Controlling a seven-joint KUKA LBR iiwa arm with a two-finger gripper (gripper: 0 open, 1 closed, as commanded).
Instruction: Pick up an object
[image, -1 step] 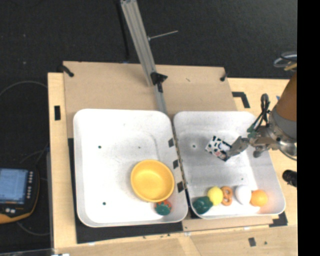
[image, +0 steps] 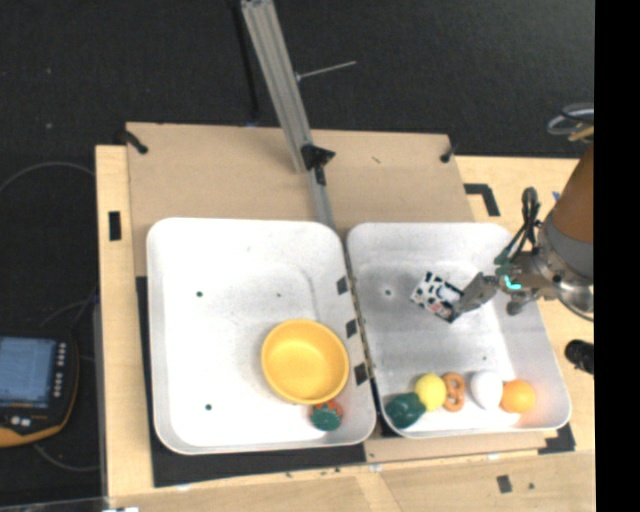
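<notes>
A bowl (image: 305, 359) sits in the left bin (image: 200, 270). Along the right bin's (image: 400, 250) near edge lies a row of perhaps five small objects (image: 455, 392), with a box (image: 434, 294) behind.

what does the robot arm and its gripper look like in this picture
The arm enters from the right: an orange-brown band above a shiny grey metal wrist. Black cables loop beside it, and a small teal light glows near the wrist. The gripper has slim dark grey fingers.
</notes>
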